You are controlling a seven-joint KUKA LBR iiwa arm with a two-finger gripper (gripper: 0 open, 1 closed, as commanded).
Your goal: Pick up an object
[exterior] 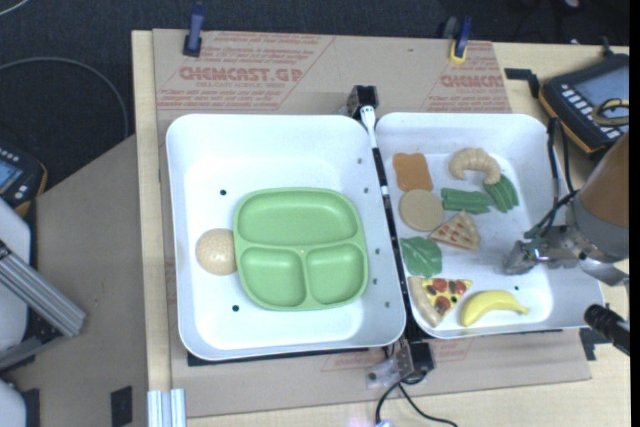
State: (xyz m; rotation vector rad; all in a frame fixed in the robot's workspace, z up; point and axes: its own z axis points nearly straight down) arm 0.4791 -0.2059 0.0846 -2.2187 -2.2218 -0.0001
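The right bin [520, 130] holds several toy foods. Among them are an orange toast slice [411, 171], a croissant [476, 162], a green pepper piece [497, 194], a round cookie [420, 209], a pizza wedge [456, 232], a green leaf piece [422, 257], a pizza slice [438, 296] and a banana [489, 306]. My gripper [522, 258] hangs low over the right side of this bin, right of the pizza wedge and above the banana. Nothing shows between its fingers.
The left bin [190, 215] holds a green divided plate [299, 247] and a beige bun [215, 251] beside it. A black divider bar [378, 177] runs between the bins. A yellow and black pendant [592, 102] lies at the right edge.
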